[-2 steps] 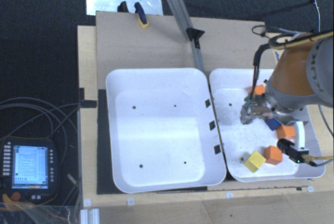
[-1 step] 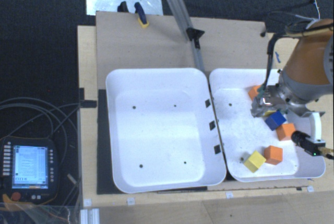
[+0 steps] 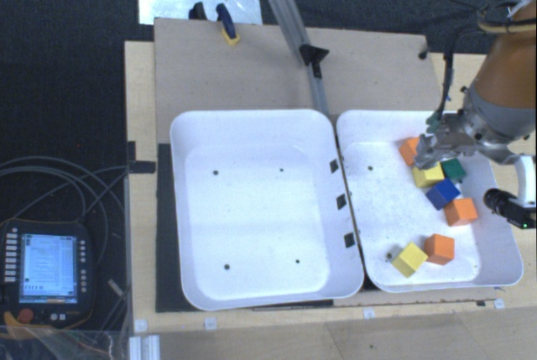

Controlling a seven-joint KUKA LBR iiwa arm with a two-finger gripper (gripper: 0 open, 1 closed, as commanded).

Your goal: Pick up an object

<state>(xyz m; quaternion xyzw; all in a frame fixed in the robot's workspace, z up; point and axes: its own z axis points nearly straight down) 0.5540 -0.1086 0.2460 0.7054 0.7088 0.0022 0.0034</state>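
The right bin (image 3: 382,266) holds several small blocks. An orange block (image 3: 408,150) lies at the upper part, with a yellow block (image 3: 429,175), a green block (image 3: 454,169) and a blue block (image 3: 442,194) clustered just below it. Further down lie an orange block (image 3: 461,211), another orange block (image 3: 439,248) and a yellow block (image 3: 410,258). My gripper (image 3: 428,150) hangs low over the cluster, right beside the upper orange block and above the yellow one. The arm's grey wrist and orange band rise from it toward the right edge.
The left bin (image 3: 252,207) sits beside the right one, sharing a middle rim with black clips. A grey pole (image 3: 285,2) slants over the bench's back. A teach pendant (image 3: 46,270) with cables lies on the floor at left.
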